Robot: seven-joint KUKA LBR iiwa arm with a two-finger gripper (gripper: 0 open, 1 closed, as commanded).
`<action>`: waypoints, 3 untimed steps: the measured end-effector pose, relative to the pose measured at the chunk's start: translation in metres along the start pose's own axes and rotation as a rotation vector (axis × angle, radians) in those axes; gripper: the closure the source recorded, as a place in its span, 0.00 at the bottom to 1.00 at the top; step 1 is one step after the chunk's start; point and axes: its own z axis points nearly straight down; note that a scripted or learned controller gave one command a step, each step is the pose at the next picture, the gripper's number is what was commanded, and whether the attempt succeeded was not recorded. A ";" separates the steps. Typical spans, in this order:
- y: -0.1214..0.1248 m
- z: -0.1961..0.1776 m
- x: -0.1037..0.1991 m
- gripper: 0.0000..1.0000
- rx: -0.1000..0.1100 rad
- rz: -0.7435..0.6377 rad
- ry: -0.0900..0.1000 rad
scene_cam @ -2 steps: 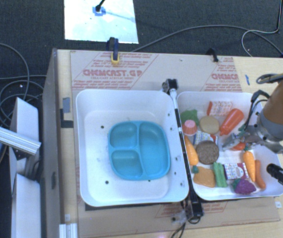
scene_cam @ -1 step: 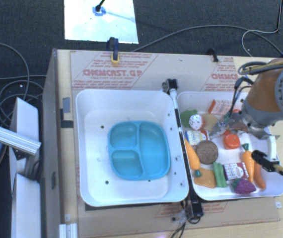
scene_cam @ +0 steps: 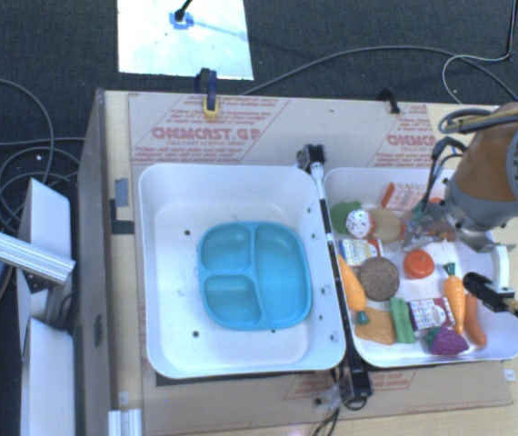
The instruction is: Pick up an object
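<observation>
Gripper [scene_cam: 420,230] low in right bin [scene_cam: 513,334], upper part, beside orange tomato-like piece [scene_cam: 419,263]. Finger state: cannot tell. Advice: centre over one isolated item, avoid crowded neighbours.

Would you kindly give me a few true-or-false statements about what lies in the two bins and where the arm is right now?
1. The blue divided plate lies in the left bin. True.
2. The toy foods are piled in the left bin. False: they lie in the right bin, among them an orange carrot and a purple grape bunch.
3. The arm reaches over the right bin. True.
4. The blue divided plate has food in its compartments. False: all of its compartments show bare blue.
5. The round brown patty lies in the right bin. True.
</observation>
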 end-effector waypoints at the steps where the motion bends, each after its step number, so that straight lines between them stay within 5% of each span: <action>1: 0.000 0.000 0.000 0.00 0.000 0.000 0.000; 2: 0.063 0.014 0.013 0.00 0.076 0.021 0.007; 3: 0.065 0.014 0.006 0.00 0.082 0.018 0.019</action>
